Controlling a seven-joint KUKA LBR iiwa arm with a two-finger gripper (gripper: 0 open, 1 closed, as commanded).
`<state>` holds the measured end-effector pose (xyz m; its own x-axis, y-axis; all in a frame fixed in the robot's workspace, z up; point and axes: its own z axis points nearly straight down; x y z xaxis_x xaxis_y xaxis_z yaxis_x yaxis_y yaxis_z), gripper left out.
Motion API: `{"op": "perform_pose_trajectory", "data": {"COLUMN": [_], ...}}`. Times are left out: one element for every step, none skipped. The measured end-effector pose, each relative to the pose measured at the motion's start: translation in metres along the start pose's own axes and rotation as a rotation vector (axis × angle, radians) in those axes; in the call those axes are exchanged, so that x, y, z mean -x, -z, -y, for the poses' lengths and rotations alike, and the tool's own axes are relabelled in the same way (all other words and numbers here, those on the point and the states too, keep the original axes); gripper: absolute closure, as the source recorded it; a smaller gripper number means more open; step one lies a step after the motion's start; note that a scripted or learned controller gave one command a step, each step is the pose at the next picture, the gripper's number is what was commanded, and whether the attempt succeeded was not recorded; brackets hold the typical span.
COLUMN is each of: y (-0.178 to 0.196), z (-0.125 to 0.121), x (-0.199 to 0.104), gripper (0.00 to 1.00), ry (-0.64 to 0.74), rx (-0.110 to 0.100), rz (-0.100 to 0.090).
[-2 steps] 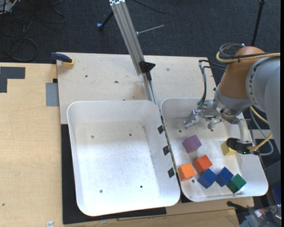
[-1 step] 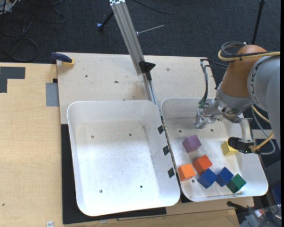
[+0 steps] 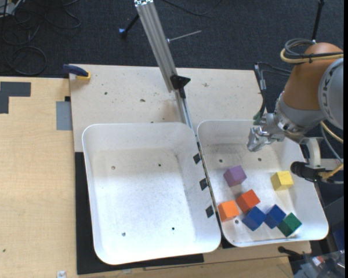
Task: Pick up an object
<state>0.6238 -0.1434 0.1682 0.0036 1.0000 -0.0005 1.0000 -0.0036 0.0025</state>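
From my remote station I am watching the grey arm with its orange band [image 3: 304, 80] reaching in from the right of the frame, its metal two-finger claw [image 3: 256, 143] hanging over the upper part of the right-hand shallow white bin [image 3: 220, 133]. The claw is looking narrow, fingers close together, and I am seeing nothing between them.

The candidates for picking are all lying in the lower half of that right bin. A purple cube [image 3: 235, 176] is sitting nearest the claw, below and to its left but well apart from it. A yellow cube [image 3: 282, 180] is resting toward the bin's right side. An orange-red cube [image 3: 248, 200] is sitting below the purple one, with a lighter orange cube [image 3: 228, 211] just beside it at lower left, near the divider between the bins. Two blue cubes [image 3: 264, 218] are lying side by side at the lower edge, and a green cube [image 3: 290, 224] is sitting next to them toward the lower right corner.

The left-hand white bin [image 3: 98, 155] is lying alongside on the pale tabletop [image 3: 122, 91]. A slanted aluminium post [image 3: 156, 39] is rising from between the bins toward the top of the frame.
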Motion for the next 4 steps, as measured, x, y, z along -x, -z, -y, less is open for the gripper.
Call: {"op": "perform_pose_trajectory", "data": {"y": [0.053, 0.051, 0.050, 0.060], "z": [-0.001, 0.010, 0.008, 0.014], "x": [0.001, -0.040, -0.091, -0.149], "gripper": [1.00, 1.00, 1.00, 1.00], "ry": [0.003, 0.007, 0.007, 0.008], "rx": [0.001, -0.006, -0.006, -0.006], "rz": [0.000, -0.003, -0.004, -0.004]}}
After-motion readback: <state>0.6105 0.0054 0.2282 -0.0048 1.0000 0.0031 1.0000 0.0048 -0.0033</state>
